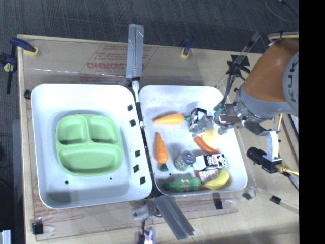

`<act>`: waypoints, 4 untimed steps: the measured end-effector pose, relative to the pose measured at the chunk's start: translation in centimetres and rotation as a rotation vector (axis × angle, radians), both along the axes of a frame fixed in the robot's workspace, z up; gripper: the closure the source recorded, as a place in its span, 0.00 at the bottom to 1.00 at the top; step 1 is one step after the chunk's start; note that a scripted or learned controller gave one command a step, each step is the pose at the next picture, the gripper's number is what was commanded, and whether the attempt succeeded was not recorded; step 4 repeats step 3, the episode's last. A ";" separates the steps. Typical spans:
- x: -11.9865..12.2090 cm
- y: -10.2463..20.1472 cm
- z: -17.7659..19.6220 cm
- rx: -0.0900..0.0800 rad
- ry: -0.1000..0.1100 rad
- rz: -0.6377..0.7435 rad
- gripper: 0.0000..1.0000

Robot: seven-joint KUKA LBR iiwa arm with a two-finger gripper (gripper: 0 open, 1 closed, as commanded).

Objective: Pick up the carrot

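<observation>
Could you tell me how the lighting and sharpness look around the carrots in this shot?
Camera view: even, soft light; both carrots read crisply against the right bin, casting faint shadows; the gripper looks slightly blurred; mild glare on the bench film.

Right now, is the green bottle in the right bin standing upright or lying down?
Lying down. The green bottle rests on its side along the near wall of the right bin, beside the banana.
</observation>
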State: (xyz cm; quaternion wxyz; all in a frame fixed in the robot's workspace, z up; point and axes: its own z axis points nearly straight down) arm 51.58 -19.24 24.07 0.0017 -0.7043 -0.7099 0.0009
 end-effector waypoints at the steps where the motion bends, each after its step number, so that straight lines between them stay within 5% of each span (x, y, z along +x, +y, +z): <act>1: 2.7 3.8 -15.0 0.000 0.000 0.119 0.00; 2: 2.8 3.7 -13.9 -0.001 -0.001 0.123 1.00; 3: 0.7 10.8 -4.9 -0.001 -0.001 0.083 1.00; 4: 0.7 10.8 -4.9 -0.001 -0.001 0.083 1.00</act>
